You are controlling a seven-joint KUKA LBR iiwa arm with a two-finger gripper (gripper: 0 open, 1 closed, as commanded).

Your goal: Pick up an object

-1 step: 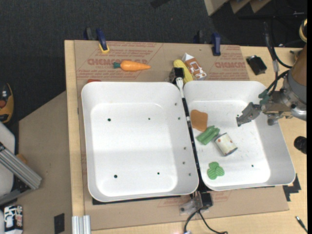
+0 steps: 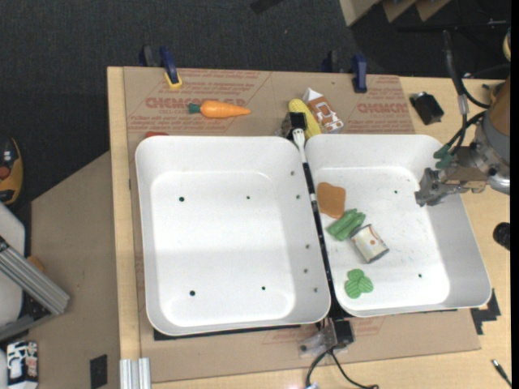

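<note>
In the right bin [image 2: 422, 156] lie a brown flat piece [image 2: 331, 198], a green ridged toy [image 2: 346, 224], a small grey and white block [image 2: 371, 244] and a green leafy toy [image 2: 358, 284]. They cluster along the bin's left side. My gripper [image 2: 431, 188] hangs over the right part of that bin, well to the right of all these objects. Nothing shows between its tips.
The left bin [image 2: 162, 156] sits beside the right one. Behind the bins on the cardboard lie an orange carrot toy [image 2: 220, 110], a yellow toy [image 2: 301, 113] and a brown and white packet [image 2: 322, 113]. Blue clamps [image 2: 359, 73] hold the board's far edge.
</note>
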